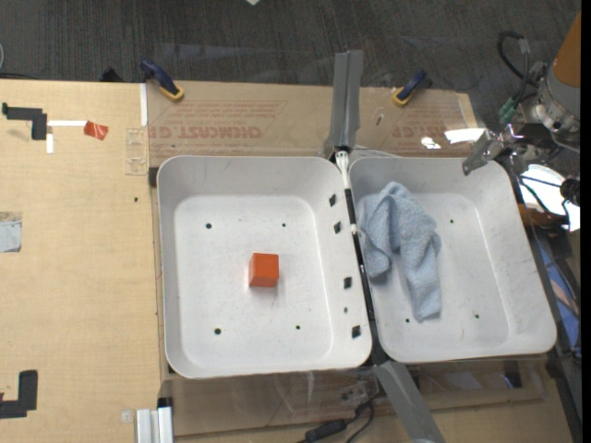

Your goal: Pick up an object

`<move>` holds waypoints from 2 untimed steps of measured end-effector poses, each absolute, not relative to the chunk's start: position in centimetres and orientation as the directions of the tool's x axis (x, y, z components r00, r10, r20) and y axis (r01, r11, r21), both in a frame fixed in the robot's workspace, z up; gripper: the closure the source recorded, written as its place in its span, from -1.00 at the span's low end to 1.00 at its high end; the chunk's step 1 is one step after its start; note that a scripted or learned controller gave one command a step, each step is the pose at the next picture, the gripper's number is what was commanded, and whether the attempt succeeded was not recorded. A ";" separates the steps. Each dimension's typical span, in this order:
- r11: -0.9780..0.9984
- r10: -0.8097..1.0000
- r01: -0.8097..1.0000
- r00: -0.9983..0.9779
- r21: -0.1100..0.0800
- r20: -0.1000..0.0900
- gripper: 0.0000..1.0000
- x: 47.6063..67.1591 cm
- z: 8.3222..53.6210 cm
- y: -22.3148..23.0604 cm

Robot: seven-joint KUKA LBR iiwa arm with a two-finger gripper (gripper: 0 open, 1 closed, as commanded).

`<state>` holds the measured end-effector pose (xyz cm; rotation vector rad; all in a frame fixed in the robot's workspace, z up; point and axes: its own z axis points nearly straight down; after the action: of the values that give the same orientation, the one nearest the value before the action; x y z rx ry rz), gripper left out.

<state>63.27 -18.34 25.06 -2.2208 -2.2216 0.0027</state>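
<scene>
An orange cube [263, 270] rests on the floor of the left white bin [185, 247], a little left of its middle. A crumpled light blue cloth [403, 244] lies in the left half of the right white bin [503, 275], against the divide between the bins. My gripper [484, 151] hangs over the far right corner of the right bin, well apart from the cloth and far from the cube. The arm [563, 90] comes in from the upper right edge. Nothing shows in the gripper.
A cardboard sheet [249, 123] lies behind the bins, held by blue and yellow clamps [162, 79]. A wooden board [65, 247] spans the left side. Cables [545, 187] hang by the right bin's far right rim.
</scene>
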 end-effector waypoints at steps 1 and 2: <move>-0.133 0.991 0.991 0.133 -0.001 -0.001 -1.00 59.8 10.4 -13.8; -0.070 0.998 0.998 0.070 0.007 -0.002 -1.00 60.3 9.6 -9.4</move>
<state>60.29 -9.41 9.60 -2.3023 -2.1472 -0.0058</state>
